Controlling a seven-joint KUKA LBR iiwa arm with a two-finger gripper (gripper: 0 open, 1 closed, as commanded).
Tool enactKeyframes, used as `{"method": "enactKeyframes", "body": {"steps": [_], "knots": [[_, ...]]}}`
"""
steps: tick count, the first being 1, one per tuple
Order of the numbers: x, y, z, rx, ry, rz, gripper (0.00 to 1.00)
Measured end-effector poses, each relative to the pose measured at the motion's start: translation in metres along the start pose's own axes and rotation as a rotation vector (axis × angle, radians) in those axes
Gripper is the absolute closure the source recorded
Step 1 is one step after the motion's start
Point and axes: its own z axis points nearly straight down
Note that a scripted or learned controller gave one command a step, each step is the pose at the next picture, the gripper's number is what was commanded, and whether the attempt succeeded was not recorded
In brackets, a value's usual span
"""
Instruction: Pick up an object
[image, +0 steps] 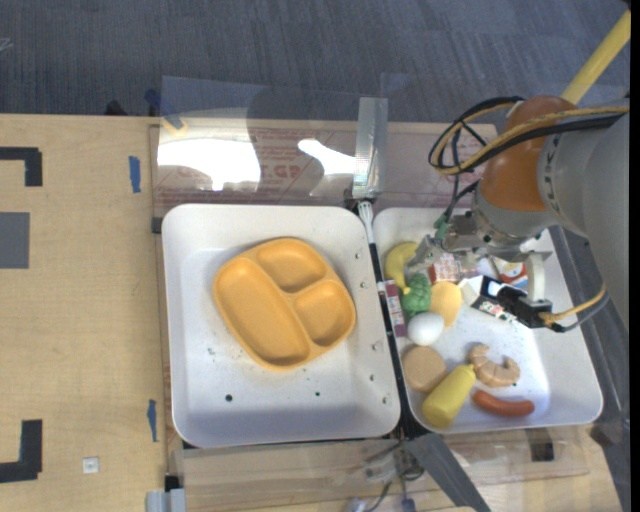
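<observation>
My gripper (450, 245) reaches down into the back of the right bin (575, 385), below the orange band of the arm. It hovers over a cluster of toy foods: a yellow banana (399, 261), a red-and-white packet (445, 269), a green vegetable (417, 296) and a yellow lemon (447, 300). Nearer the front lie a white egg (426, 328), a brown round biscuit (422, 367), a yellow bottle (450, 392), a pale shrimp (495, 368) and a red sausage (503, 405). Nothing shows between the gripper and the pile.
The left bin (190, 380) holds an orange divided plate (285, 300). A narrow dark strip (392, 303) lies against the wall between the bins. Clear sheeting and a metal bracket (368, 150) stand behind the bins.
</observation>
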Motion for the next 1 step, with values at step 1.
{"method": "enactKeyframes", "body": {"steps": [1], "knots": [[0.0293,-0.0232,-0.0930,0.019,0.007,0.095,0.00]]}}
